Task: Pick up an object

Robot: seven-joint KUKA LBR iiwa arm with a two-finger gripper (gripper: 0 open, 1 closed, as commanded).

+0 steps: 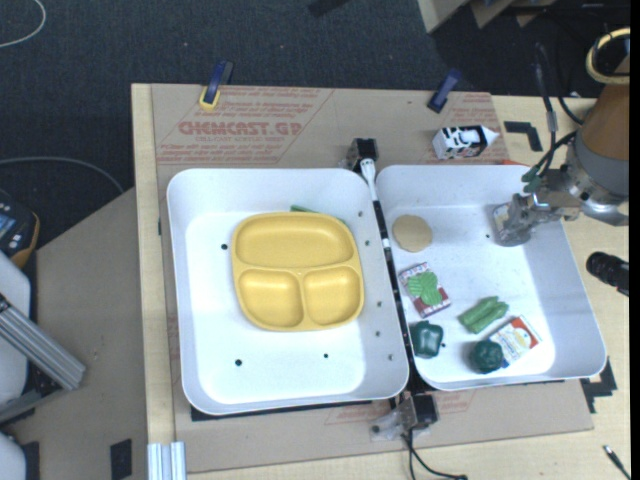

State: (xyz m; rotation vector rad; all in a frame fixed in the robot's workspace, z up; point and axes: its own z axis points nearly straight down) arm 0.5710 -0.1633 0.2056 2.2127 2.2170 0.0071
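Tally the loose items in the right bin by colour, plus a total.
Green: 3 (long light-green pod-shaped toy, dark green pepper-shaped toy, dark green round toy)
Tan: 1 (flat round tan disc)
Printed packets: 2 (red-and-green flat packet, white-and-red flat packet)
Total: 6

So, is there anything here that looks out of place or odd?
One thing: a small black-and-white object lies on the cardboard behind the right white bin, outside both bins. A green item is mostly hidden behind the yellow divided plate in the left white bin. Nothing looks spilled or broken.
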